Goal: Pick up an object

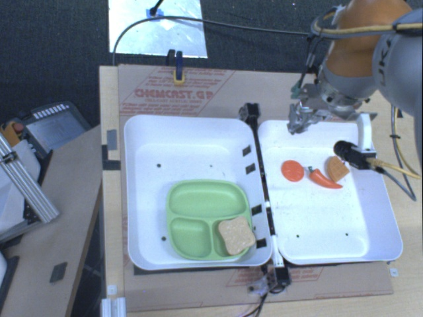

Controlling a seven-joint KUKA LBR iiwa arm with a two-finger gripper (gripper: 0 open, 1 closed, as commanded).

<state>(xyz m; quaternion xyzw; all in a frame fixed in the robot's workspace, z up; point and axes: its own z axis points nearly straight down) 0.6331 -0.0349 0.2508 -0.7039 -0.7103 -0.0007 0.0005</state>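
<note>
Nearest the camera, at about 7 o'clock in the view, the left bin (142, 137) holds a green divided plate (198, 210) with a slice of bread (236, 236) resting in its lower right compartment, at the plate's 4 o'clock corner. Across the black divider, the right bin (317, 240) has a bare near half; its pickable things lie farther back, around 3 o'clock from the view's centre: a round orange-red piece like a tomato (293, 170), just to its right a red chili pepper (325, 179) lying slantwise, and a tan chunk (338, 170) touching the pepper's upper end. Farther still, at the bin's 12 o'clock edge, the pincer (299, 123) hangs above the white floor with nothing between its fingers; whether they are spread or pressed together cannot be told from this slant. The grey arm (386, 58) with its orange band rises behind it at 2 o'clock. To do the grasp well, the tomato looks the best target, since it stands slightly apart from the pepper and chunk and lies closest below the pincer, toward 6 o'clock. The pincer should come straight down over its centre, opened wider than the piece, and close gently, as a round smooth shape may squirt sideways. All rests on a cardboard-covered tabletop (198, 94).
</note>
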